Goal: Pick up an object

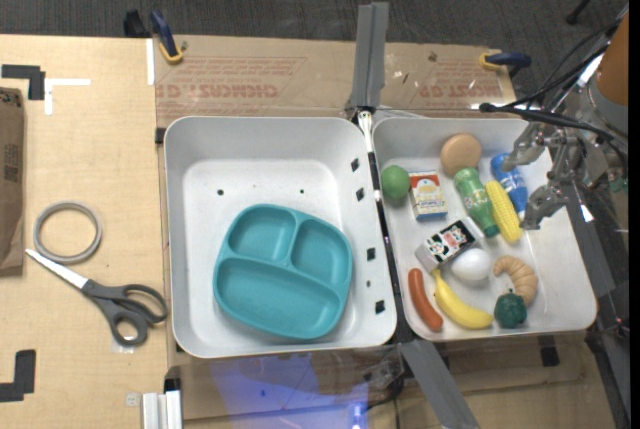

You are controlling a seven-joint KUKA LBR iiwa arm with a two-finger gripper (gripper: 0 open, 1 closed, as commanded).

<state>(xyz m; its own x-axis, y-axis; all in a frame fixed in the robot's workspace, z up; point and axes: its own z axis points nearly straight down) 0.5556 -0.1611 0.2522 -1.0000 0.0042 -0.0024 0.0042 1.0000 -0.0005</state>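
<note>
The right bin (585,315) holds several toy foods: a green lime (396,182), a small carton (428,195), a tan round piece (460,154), a green bottle (472,200), a yellow corn cob (503,209), a blue item (506,173), a black-and-white carton (447,243), a white egg (471,266), a banana (458,304), a red sausage (424,300), a croissant-like piece (517,272) and a dark green piece (511,310). My gripper (532,179) hovers over the bin's right side, open, just right of the blue item and corn, with nothing between its fingers.
A teal divided plate (286,271) lies in the left bin (190,157). On the wooden bench to the left are scissors (110,297) and a tape roll (67,230). Black cables (570,82) run above the arm at the right.
</note>
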